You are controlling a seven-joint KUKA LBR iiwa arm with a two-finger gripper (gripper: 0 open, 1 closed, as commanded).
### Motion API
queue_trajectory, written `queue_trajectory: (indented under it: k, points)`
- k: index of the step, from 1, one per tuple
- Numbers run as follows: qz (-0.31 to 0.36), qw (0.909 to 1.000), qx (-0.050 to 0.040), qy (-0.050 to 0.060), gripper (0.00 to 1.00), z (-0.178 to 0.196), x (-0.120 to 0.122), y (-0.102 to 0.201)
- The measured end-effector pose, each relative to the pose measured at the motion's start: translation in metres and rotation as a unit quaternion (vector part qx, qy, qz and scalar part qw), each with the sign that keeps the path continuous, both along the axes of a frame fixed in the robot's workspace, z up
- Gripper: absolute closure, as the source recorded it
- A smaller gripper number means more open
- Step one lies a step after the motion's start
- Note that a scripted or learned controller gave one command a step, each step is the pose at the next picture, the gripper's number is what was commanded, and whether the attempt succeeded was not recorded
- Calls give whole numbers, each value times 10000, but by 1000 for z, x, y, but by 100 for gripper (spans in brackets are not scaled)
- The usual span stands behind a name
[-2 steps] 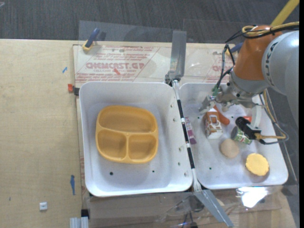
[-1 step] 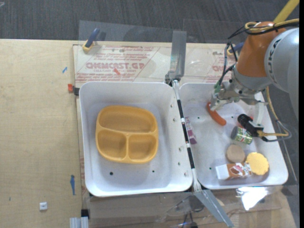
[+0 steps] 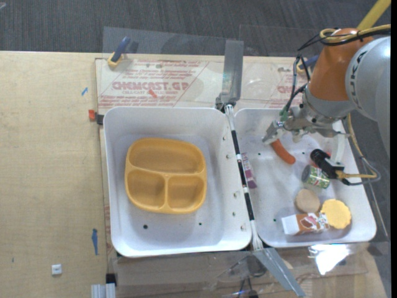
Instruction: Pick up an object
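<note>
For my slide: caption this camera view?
Grey arm's gripper hovers over orange carrot-shaped toy in right white bin; yellow divided plate fills left.

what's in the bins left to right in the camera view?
yellow divided plate → orange carrot-like piece → green can → yellow round piece. The end effector hovers above the carrot-like piece.

A robotics lab or test workcell, not a home. A pale plywood bench (image 3: 43, 166) holds two shallow white plastic bins (image 3: 118, 185) set side by side, fixed with clamps. A grey industrial robot arm with an orange band (image 3: 347, 67) reaches in from the right, trailing yellow and black cables. Dark grey carpet (image 3: 155, 5) lies beyond.
</note>
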State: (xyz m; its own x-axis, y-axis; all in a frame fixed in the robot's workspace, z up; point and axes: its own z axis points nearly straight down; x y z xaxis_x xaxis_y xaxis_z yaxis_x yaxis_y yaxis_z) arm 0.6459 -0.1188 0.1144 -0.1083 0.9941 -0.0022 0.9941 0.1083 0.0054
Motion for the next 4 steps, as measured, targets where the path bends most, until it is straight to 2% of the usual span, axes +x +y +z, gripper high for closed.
queue_trajectory:
  k: [1,2,3,4]
  points:
    - [-12,10000,-3,-13,100,10,1,-1]
    - [-12,10000,-3,-12,0,10,1,-1]
    - [168,9999,7,9,0,-27,1,-6]
    - [162,9999,6,-16,100,-15,3,-6]
